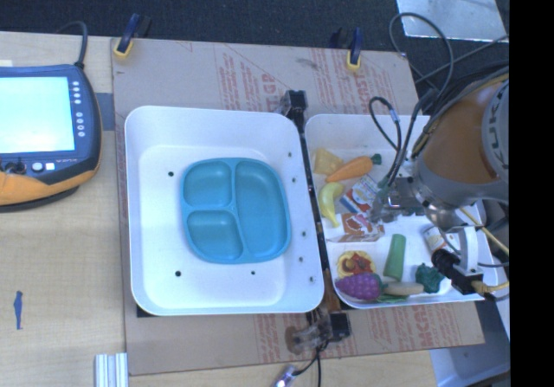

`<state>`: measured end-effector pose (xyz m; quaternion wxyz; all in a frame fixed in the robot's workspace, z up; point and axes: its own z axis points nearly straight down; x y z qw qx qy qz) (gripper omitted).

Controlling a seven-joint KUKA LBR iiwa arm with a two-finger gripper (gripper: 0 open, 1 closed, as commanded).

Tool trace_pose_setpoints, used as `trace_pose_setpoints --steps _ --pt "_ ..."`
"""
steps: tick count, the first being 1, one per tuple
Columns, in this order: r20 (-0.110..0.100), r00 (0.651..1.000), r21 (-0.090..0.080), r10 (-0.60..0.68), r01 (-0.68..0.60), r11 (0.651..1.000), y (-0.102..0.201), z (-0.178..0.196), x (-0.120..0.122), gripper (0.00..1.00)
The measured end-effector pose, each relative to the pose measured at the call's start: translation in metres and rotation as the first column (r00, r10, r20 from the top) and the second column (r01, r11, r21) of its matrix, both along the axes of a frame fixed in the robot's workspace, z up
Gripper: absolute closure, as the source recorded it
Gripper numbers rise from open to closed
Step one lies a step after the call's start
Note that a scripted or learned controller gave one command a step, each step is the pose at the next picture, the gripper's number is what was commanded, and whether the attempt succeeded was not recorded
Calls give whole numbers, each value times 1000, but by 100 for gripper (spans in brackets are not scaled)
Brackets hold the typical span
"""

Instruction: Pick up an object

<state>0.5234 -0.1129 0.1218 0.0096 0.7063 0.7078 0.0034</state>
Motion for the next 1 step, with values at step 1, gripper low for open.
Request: trace_pose_setpoints --steps 1 --pt "-2 1000 1 1 -1 1000 1 -1 -1 0"
